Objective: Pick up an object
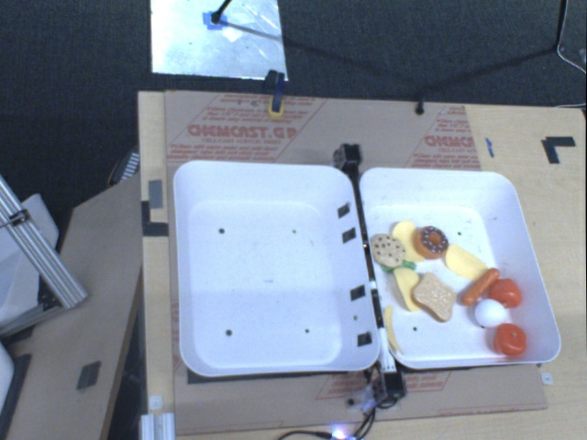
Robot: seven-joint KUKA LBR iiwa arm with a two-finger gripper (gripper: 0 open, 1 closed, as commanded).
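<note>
2 bins on the surface (440, 131). We note the right bin (514, 200) holds toy food: donut (431, 241), bread (434, 296), egg (490, 313), tomato (510, 339). Left bin (266, 264) alongside.

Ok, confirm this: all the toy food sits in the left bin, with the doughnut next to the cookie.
Not quite. The camera view shows the toy food in the right bin, not the left bin. The doughnut does sit next to the cookie.
</note>
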